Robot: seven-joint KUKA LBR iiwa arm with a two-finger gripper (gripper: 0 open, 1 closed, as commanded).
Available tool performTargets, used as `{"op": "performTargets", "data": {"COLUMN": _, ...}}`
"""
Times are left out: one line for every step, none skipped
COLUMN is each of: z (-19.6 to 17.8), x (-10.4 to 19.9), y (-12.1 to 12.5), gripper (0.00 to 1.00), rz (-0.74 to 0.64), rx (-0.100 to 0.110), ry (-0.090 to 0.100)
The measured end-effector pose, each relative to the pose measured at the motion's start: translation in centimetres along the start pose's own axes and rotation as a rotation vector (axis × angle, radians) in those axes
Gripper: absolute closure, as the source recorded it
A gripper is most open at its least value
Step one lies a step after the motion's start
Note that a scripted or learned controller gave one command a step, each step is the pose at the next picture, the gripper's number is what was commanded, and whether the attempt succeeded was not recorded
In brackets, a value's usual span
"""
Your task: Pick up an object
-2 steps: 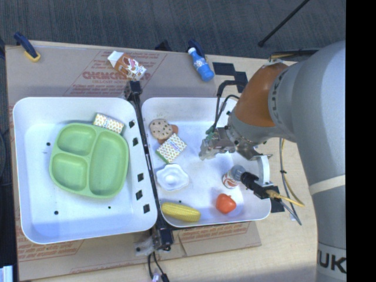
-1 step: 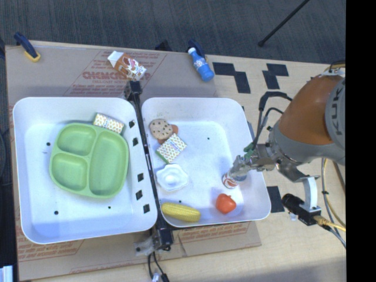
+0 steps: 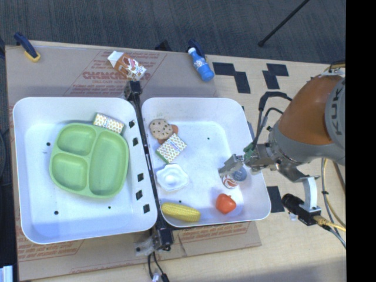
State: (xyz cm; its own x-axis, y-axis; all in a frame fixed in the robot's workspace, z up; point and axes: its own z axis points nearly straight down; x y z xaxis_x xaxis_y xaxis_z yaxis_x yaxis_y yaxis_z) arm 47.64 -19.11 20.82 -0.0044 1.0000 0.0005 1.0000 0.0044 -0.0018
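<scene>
Fingers [image 3: 234, 168] over a small can [image 3: 235, 177] seemingly lying crosswise; grip unclear.

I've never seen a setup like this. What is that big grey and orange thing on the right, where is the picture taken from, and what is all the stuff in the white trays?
The grey and orange thing is a robot arm, reaching in from the right. Its claw sits at the arm's tip, low over the right tray. One camera above the bench takes the picture, looking down at a slant.

The left tray holds a green divided plate and a small patterned packet at the plate's top edge. The right tray holds a cookie, another patterned packet, a small white cup, a yellow corn cob, a red-orange toy fruit, and a small round item right at the claw. I cannot tell whether the claw is gripping it.
</scene>
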Motion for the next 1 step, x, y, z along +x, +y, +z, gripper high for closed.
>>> {"op": "performTargets", "data": {"z": 0.00, "x": 0.00, "y": 0.00, "gripper": 0.00, "rz": 0.000, "rx": 0.000, "ry": 0.000}}
